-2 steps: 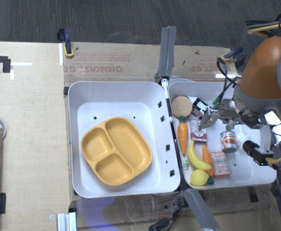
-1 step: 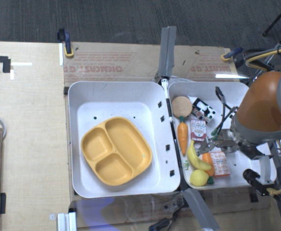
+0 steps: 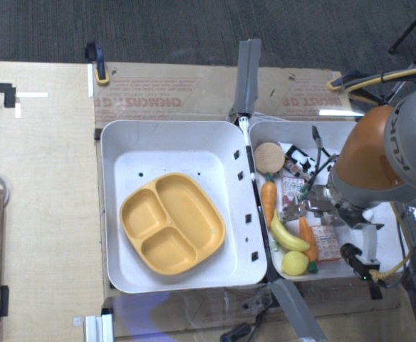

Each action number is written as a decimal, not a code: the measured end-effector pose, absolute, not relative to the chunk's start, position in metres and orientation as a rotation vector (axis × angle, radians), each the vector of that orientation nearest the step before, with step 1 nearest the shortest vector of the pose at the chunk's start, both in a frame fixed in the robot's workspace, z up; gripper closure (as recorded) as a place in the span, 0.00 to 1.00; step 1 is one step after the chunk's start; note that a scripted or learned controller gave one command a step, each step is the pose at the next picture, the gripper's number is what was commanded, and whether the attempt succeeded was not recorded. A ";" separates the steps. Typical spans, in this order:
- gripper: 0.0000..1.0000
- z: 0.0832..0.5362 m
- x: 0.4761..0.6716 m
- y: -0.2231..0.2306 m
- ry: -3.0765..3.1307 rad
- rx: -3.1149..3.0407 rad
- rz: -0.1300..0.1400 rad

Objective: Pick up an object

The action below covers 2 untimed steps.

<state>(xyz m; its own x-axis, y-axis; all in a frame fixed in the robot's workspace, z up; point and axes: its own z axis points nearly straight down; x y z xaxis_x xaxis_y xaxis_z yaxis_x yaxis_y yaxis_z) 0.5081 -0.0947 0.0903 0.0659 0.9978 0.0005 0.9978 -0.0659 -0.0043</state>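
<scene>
Camera view: banana (image 3: 288, 235) just below tool (image 3: 295, 206).

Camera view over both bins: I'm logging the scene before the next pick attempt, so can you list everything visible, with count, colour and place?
Left bin: one, white, centre of the view.
Divided plate: one, yellow, three compartments, lying in the left bin.
Right bin: one, white, beside the left bin, partly under the arm.
Round cookie-like item: one, tan, far left corner of the right bin.
Carrots: two, orange, one along the right bin's left wall, one near the banana.
Banana: one, yellow, below the first carrot.
Lemon-like fruit: one, yellow, near front corner of the right bin.
Printed packet: one, white and red, flat under the toys.
Arm: one, grey with orange band, over the right bin.
Gripper: one, dark metal, low above the banana and carrot.
</scene>
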 end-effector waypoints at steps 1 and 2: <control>0.00 0.191 0.534 -0.073 -1.774 -2.592 0.005; 0.00 0.119 0.486 -0.111 -1.750 -2.605 0.006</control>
<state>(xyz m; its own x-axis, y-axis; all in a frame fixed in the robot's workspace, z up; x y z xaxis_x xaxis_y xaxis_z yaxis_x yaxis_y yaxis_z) 0.4857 -0.1110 0.1193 0.3781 0.9258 -0.0013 0.9257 -0.3781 -0.0050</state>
